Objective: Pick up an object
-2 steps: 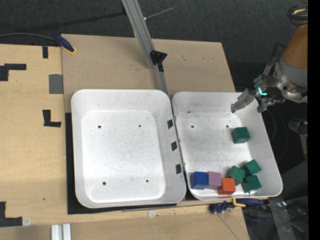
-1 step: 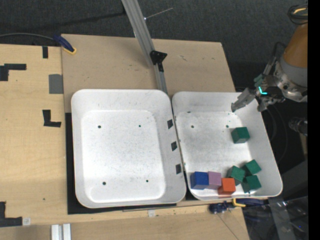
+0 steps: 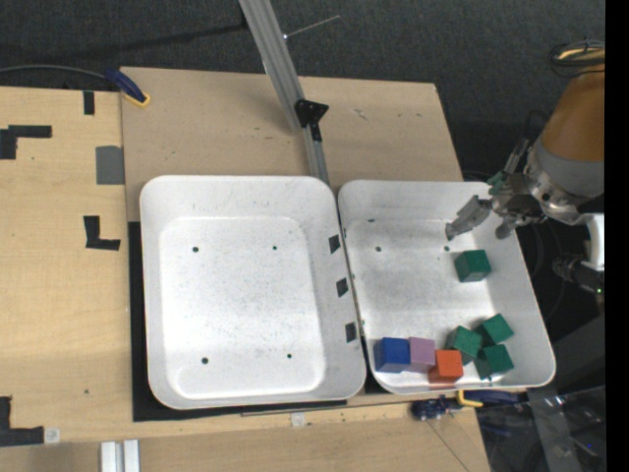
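My gripper [image 3: 478, 229] hangs over the upper right part of the right bin [image 3: 393, 293], open, with nothing between its fingers. Just below it a green block [image 3: 473, 265] lies alone on the bin floor, apart from the fingertips. Along the bin's front edge sit a blue block [image 3: 394, 353], a pale purple block [image 3: 422, 352] and an orange block [image 3: 448, 364]. Three more green blocks [image 3: 482, 344] cluster in the front right corner.
The left bin [image 3: 162, 264] stands beside the right one, their rims touching. A slanted metal pole [image 3: 280, 57] runs from the top down to the gap between the bins. The arm's orange band [image 3: 580, 116] is at the right edge.
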